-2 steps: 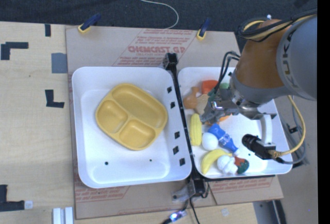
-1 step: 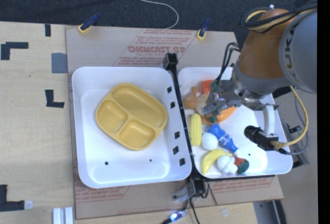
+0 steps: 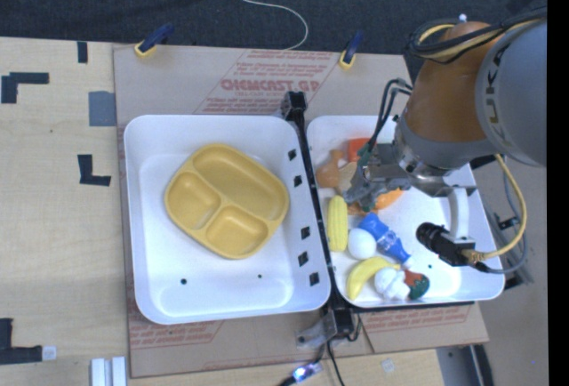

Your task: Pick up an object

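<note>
Two shallow white bins sit side by side on the tabletop (image 3: 53, 224): the left bin (image 3: 142, 197) carries one yellow three-compartment tray (image 3: 227, 199), while the right bin (image 3: 480, 282) holds a cluster of toys. Counted there are one corn cob (image 3: 337, 223), one white egg (image 3: 361, 244), one blue bottle (image 3: 386, 237), one banana (image 3: 363, 275), one white-and-green piece (image 3: 397, 285) and some orange pieces (image 3: 358, 149) at the far side. The pincer (image 3: 366, 182) hangs low over the far-left part of the right bin, just above the corn; whether it is open or closed, I cannot tell.
</note>
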